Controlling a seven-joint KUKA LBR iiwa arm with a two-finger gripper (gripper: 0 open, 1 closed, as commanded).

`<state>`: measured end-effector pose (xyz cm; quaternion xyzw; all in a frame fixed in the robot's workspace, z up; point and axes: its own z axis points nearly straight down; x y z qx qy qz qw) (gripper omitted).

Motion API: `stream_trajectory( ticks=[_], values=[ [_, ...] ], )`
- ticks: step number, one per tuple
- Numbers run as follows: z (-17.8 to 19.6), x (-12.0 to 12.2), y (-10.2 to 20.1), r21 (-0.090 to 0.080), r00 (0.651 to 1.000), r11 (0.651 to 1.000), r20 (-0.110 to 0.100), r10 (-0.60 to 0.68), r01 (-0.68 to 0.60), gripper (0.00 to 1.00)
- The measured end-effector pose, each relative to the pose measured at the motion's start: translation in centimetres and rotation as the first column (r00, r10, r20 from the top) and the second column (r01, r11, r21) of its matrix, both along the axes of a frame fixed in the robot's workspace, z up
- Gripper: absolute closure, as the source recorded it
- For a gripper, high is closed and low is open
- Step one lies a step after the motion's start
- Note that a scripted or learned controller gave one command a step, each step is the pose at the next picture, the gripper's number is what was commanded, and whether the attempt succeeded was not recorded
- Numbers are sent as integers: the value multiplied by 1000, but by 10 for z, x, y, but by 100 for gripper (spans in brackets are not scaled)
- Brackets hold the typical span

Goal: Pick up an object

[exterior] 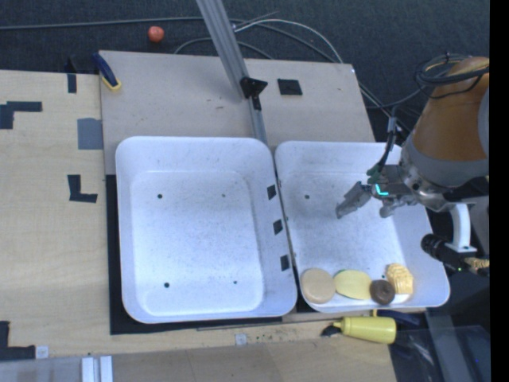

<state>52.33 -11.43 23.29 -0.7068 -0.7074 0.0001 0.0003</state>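
Over the right bin (318,161), tool (367,201) hanging above the white floor, fingers spread wide, holding nothing. Along that bin's near edge, lying in a row: tan round cookie (317,286), pale yellow piece (352,284), dark brown ring (382,292), yellow corn (399,277). Just outside that near edge, yellow bottle (367,329) resting on the desk.
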Motion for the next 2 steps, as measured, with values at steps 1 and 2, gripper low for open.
stream_trajectory(
  ticks=[1, 2],
  values=[
    [0, 0, 0, 0, 1000, 1000, 0, 0, 0, 0],
    [-45, 6, -1, 0, 1000, 1000, -4, 0, 0, 0]
  ],
)
